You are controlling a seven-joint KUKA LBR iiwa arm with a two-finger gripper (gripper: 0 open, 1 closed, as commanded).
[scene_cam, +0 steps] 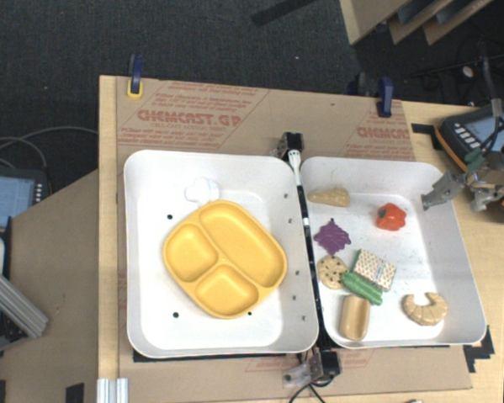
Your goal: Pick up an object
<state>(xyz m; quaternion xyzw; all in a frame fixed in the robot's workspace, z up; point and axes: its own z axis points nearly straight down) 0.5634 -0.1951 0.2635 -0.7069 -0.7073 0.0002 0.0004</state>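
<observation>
Biggest item: yellow moulded plastic three-compartment plate point(224, 258), lying flat mid left white bin point(141, 233); stiff, light, prob slick, too wide to pinch except at its rim. Right white bin point(460, 258) holds the small stuff, all toy food by the look: tan bread-like roll point(355, 317) near front wall, curled tan croissant piece point(425, 308) front right, patterned cracker square point(375, 269) resting on a green stick point(362, 287), round choc-chip cookie point(332, 272) just beside, purple grape-like cluster point(332, 237), pale flat wedge point(330, 196) at back, small red pepper-like piece point(391, 216). Red piece is the best target imo: rigid, light, stands apart w/ open floor all round, so take it across its body. Cookie/cracker/stick are crowded & touching. Grey two-finger gripper point(438, 191) hangs over right bin's back right corner; fingers — can't tell whether spread or closed.
</observation>
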